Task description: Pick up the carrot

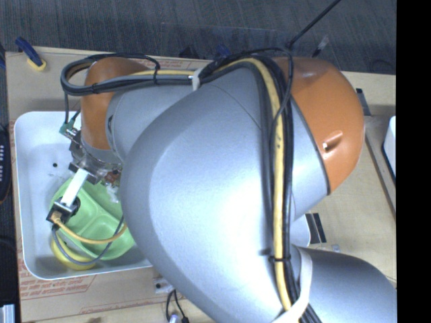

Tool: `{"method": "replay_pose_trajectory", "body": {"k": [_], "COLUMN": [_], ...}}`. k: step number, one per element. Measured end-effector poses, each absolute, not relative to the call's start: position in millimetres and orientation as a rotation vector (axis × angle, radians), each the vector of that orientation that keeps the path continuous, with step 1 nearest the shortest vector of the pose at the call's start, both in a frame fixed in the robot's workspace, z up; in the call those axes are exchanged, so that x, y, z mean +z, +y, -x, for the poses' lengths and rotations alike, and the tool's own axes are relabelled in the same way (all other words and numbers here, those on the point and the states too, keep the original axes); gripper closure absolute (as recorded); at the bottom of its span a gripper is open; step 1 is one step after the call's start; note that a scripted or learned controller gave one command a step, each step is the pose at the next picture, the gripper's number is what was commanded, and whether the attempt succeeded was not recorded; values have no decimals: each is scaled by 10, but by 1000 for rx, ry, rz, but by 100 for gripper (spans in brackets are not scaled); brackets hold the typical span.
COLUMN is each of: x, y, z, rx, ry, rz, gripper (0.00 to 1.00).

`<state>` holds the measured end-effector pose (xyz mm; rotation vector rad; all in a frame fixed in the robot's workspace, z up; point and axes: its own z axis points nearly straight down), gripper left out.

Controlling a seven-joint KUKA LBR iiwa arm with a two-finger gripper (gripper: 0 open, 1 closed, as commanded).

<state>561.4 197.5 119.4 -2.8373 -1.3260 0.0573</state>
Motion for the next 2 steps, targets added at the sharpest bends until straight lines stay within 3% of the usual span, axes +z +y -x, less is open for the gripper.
{"method": "replay_pose_trajectory", "body": {"k": [1,2], "x": [902,1941], "y": [1852,635], "z": [-6063,-5702], "rx": [17,10], "ry": [-908,-1127], "rz": [3009,2930], "gripper": [0,0]}}
